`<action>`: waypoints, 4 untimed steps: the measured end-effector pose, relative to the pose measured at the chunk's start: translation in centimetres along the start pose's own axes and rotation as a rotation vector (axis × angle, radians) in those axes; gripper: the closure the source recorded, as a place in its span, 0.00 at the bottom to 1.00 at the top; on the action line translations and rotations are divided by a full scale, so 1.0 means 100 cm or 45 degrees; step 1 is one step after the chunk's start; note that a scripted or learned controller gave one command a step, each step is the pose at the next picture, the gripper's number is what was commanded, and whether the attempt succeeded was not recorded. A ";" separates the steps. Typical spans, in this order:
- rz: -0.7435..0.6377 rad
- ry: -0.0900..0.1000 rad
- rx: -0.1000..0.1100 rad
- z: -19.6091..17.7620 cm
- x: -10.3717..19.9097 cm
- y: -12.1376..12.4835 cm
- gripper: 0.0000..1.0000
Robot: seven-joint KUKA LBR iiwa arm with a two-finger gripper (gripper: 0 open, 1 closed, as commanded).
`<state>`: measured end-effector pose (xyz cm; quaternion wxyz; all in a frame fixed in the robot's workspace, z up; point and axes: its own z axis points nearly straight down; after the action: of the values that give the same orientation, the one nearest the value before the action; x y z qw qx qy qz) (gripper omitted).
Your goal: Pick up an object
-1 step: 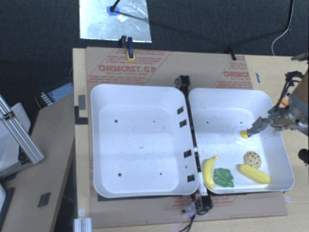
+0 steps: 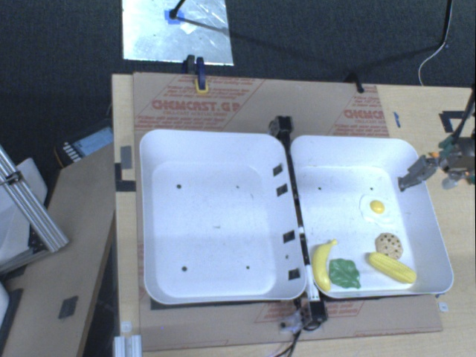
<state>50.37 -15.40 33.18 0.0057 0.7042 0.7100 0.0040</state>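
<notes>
One claw (image 2: 413,175) is recorded at the far right of the bench, carried low over the right-hand rim of the right bin (image 2: 338,192). Nothing is gripped. Whether it is spread or pressed together cannot be told at this angle and size. The grey arm (image 2: 459,157) runs off behind it toward the right edge.

Five candidate objects lie in the same bin, all apart from the claw:
- fried egg (image 2: 376,207), nearest, just below and left of the claw on the bin floor.
- cookie (image 2: 388,244), further below the claw, beyond the egg.
- corn cob (image 2: 392,268), yellow, just past the cookie and close to it, lying aslant near the bin's front right corner.
- green leaf piece (image 2: 344,274), below and well to the left of the claw, by the front wall.
- banana (image 2: 322,265), furthest of the five, touching the leaf piece on the side away from the claw and lying along the dividing wall.

Left bin (image 2: 216,214) stands well to the left of the claw, its wall touching that of the right bin. Both bins rest on a printed cardboard sheet (image 2: 197,104). Far up and left of the claw, a clamp (image 2: 199,73) grips the sheet's rear edge, with a foil-covered panel (image 2: 177,19) beyond it on the dark floor. Aluminium framing (image 2: 30,210) lies at the extreme left, furthest from the claw
</notes>
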 end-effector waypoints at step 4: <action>0.008 0.003 0.031 0.036 0.147 0.066 1.00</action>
<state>56.88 -0.63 29.66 -0.0038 0.7065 0.7077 -0.0040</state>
